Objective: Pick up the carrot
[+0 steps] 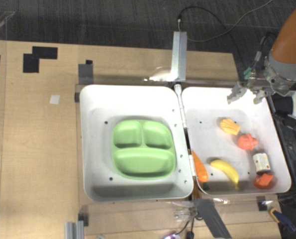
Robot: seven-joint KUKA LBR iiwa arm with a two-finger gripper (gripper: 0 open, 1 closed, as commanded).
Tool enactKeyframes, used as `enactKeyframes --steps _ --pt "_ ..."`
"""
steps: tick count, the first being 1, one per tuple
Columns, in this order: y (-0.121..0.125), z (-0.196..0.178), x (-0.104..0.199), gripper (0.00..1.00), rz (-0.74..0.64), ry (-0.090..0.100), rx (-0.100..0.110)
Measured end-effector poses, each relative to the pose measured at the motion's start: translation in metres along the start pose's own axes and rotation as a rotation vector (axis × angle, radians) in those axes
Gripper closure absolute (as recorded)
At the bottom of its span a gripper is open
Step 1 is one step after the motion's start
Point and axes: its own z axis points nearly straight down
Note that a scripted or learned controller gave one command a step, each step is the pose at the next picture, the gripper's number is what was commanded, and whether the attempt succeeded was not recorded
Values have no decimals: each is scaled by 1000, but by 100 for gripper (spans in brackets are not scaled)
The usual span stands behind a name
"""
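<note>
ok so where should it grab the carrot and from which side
Grip the carrot across its thicker middle, coming straight down from above. It lies flat and slanted against the right bin's left wall, so fingers probably fit best closing across its width, one squeezed in wall-side. The banana lies close on its other side. The gripper is over the far edge.

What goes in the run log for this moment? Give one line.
gripper: open, over right bin's far edge | carrot: against bin's left wall, untouched | holding: nothing
</note>
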Motion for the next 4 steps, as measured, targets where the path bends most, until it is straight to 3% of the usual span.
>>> enactKeyframes --steps 1,2,3,4 --pt "-12 113 -11 0 -310 -1 -3" --pt "-27 -1 13 0 -259 -1 -3" --pt "-31 114 2 0 -131 -1 -2" --pt "-21 122 0 0 -119 -1 -4"
